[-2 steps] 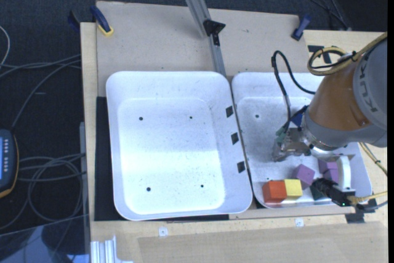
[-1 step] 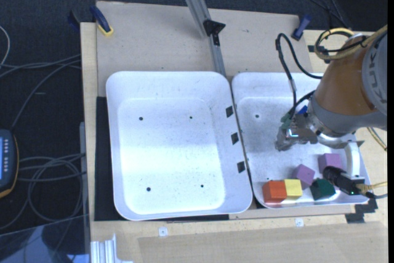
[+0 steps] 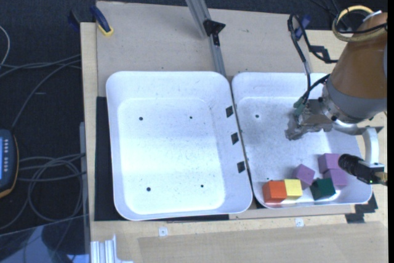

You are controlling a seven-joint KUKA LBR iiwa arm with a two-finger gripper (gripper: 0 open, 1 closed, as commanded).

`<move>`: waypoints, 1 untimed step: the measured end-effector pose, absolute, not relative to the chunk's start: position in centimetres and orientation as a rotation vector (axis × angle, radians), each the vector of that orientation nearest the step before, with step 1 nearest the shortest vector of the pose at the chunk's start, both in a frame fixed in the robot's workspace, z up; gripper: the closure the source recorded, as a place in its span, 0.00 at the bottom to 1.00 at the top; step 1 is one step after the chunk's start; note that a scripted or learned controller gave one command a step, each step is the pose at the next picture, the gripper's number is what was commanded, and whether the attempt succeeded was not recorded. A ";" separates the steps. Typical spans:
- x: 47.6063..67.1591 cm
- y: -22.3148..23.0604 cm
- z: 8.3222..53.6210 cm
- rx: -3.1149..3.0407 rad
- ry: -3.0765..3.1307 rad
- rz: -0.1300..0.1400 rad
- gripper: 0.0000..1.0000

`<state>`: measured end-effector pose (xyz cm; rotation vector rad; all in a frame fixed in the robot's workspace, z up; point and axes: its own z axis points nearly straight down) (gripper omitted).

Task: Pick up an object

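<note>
Several small blocks lie along the near edge of the right bin [image 3: 271, 101]: an orange block [image 3: 275, 190], a yellow block [image 3: 293, 188], a purple block [image 3: 306, 173], a dark green block [image 3: 322, 188] and two more purple blocks [image 3: 333, 170] at the right. My gripper [image 3: 297, 132] hangs over the middle of the right bin, above and behind the blocks, apart from them. Nothing shows between its fingers.
The left bin [image 3: 123, 132] stands beside the right one, joined by black clips [image 3: 234, 137] along the shared wall. A metal bar [image 3: 197, 3] slants up from the bench's back. Cables trail on the floor at the left.
</note>
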<state>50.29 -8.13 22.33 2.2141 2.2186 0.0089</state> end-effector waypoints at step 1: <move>50.5 -8.1 27.7 2.214 2.219 0.008 1.00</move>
